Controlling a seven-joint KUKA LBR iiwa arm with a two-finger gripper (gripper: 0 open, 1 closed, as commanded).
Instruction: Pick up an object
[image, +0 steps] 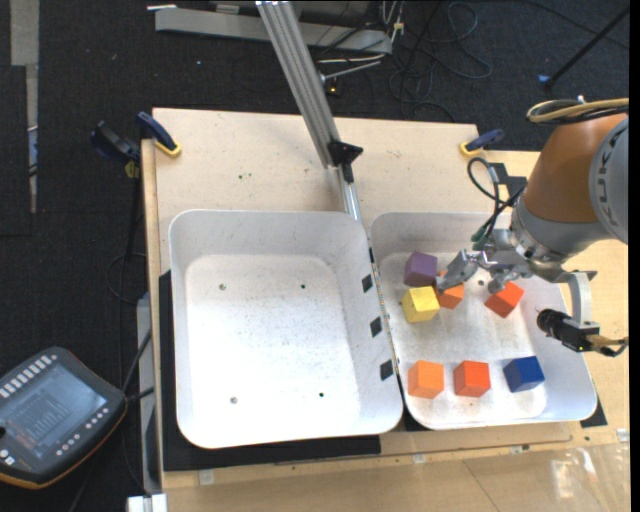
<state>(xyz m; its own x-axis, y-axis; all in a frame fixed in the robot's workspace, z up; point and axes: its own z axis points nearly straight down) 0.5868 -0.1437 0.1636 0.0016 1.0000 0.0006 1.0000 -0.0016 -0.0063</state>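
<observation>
Two white bins on the desk (250, 160): left bin (200, 240) and right bin (570, 400). Seven blocks counted, all in the right bin: one purple block (421, 268), one yellow block (421, 304), one blue block (523, 374), and four orange or red-orange blocks (426, 379) (472, 379) (504, 299) (451, 296). Two clamps at the desk's far corners (158, 134) (481, 142).

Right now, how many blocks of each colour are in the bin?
Purple block: 1
Yellow block: 1
Blue block: 1
Orange blocks: 2, counting a small one
Red-orange blocks: 2, with another
Total: 7
</observation>
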